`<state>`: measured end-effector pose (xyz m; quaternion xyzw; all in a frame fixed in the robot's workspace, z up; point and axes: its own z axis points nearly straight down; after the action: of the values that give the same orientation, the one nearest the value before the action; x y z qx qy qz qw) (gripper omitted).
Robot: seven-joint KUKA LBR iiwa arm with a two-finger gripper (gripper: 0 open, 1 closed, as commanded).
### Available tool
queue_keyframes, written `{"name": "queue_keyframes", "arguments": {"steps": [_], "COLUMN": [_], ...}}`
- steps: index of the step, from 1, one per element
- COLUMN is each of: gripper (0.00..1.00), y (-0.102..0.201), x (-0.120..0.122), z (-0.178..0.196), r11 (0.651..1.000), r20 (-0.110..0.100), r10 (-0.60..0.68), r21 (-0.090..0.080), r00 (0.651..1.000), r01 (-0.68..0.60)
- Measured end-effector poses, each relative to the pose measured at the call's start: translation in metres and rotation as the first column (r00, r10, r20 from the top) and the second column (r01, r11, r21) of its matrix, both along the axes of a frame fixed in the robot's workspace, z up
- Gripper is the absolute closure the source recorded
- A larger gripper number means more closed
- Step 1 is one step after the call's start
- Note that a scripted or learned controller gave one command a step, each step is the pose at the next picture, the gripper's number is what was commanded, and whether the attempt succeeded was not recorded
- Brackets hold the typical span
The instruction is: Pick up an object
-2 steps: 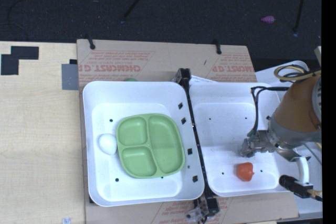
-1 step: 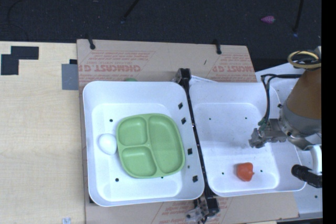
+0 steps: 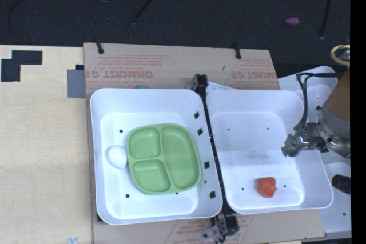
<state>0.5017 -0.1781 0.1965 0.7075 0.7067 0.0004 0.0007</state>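
A small red-orange object (image 3: pixel 266 187), rounded like a tomato or strawberry, lies near the front of the right bin (image 3: pixel 251 106). My gripper (image 3: pixel 290 148) hangs over the right side of that bin, up and to the right of the red object and apart from it. Nothing shows between its fingers. In the left bin (image 3: pixel 108 106) a green three-compartment plate (image 3: pixel 163 158) lies flat, with a white egg-like ball (image 3: pixel 117 156) touching its left edge.
A black divider (image 3: pixel 209 146) runs between the two bins. The bins stand on a cardboard sheet (image 3: pixel 171 68). The arm's grey wrist (image 3: pixel 343 123) reaches in over the right rim. The middle of the right bin floor is bare white.
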Motion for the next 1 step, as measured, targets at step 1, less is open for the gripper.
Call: {"name": "queue_keyframes", "arguments": {"steps": [1], "gripper": [1.00], "y": [-0.0007], "x": [0.0005], "z": [0.0246], "r11": [1.000], "r20": [-0.001], "r10": [0.002], "r21": [0.000], "r00": [1.000], "r01": [-0.002]}}
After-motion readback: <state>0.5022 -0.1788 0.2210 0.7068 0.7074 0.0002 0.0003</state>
